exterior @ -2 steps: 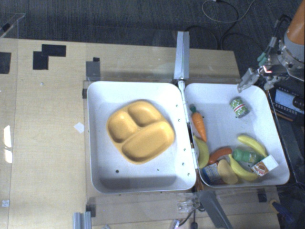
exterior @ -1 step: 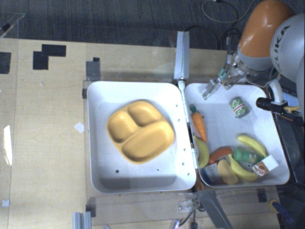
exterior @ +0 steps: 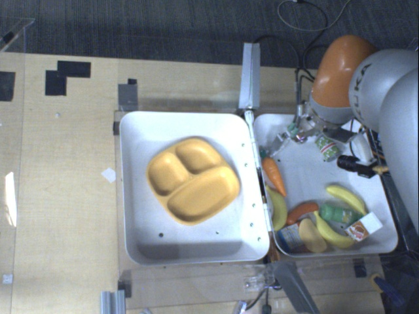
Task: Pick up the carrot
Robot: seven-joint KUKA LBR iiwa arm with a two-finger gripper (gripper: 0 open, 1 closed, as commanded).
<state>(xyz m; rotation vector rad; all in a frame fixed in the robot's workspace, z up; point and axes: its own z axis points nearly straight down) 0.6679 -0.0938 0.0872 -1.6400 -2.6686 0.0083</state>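
carrot (exterior: pixel 274 176) at right bin's (exterior: pixel 390 243) left wall, tilted | pincer (exterior: pixel 302 131) above bin's far end, apart from carrot | pincer state: cannot tell

Two white bins (exterior: pixel 131 175) (exterior: pixel 386 234) are sitting side by side. One yellow plate (exterior: pixel 193 178), one carrot (exterior: pixel 273 175) and two bananas (exterior: pixel 347 198) (exterior: pixel 334 233) are lying inside them.

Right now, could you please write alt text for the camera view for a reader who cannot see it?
A carrot lies by the left wall of the right bin among bananas and other groceries, with the gripper above the bin's far end. The left bin holds a yellow divided plate.
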